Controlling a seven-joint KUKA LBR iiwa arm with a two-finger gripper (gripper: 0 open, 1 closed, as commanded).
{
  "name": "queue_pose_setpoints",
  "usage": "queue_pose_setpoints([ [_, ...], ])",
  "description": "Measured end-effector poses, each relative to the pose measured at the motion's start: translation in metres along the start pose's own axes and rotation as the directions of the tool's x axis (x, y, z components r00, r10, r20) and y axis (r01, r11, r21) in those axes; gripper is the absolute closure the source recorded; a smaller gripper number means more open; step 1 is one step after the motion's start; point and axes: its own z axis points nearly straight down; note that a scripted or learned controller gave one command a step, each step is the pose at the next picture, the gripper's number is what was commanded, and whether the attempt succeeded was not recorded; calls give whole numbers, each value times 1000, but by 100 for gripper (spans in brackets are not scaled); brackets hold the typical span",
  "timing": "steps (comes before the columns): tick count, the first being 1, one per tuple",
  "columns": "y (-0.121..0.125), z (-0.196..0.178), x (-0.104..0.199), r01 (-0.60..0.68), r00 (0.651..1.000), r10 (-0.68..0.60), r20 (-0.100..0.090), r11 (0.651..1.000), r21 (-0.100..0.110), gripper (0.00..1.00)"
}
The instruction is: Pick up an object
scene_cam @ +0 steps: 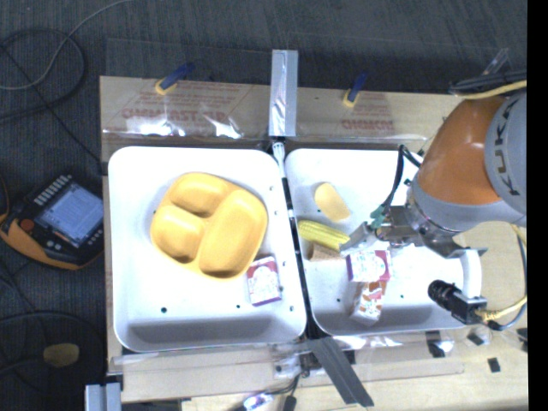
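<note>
Carton (pixel 369 279): small pink and white box with printed red panels, lying in the right bin, long axis roughly toward the near wall; its top end sits under the gripper.
Gripper (pixel 370 245): over the middle of the right bin, just above the carton's top end; contact not resolvable, and whether it is released or clenched cannot be told from this angle.
Arm (pixel 467 174): grey with a wide orange band, entering from the right and covering the right side of the right bin.
Corn (pixel 321 232): yellow cob, lying near the divider in the right bin, just left of the gripper.
Yellow piece (pixel 331 200): pale, rounded, in the far part of the right bin, apart from the corn.
Right bin (pixel 342 165): shallow, white.
Left bin (pixel 137 229): shallow, white, touching the right bin along the divider.
Yellow lump (pixel 208 223): large, three-lobed, centre of the left bin.
Second carton (pixel 264 281): pink and white, near right corner of the left bin, just beside the lump.
Bench (pixel 128 101): tan board, clear sheet clamped with blue-yellow clips (pixel 174 77).
Floor: dark carpet, cables, a handheld pendant (pixel 60 221) at left.
</note>
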Motion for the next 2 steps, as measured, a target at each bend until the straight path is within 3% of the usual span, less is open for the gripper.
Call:
queue_pose_setpoints([
  [1,38,-4,8,-45,999,45,1,999,1,100],
  [2,69,3,11,204,979,-204,2,979,1,100],
])
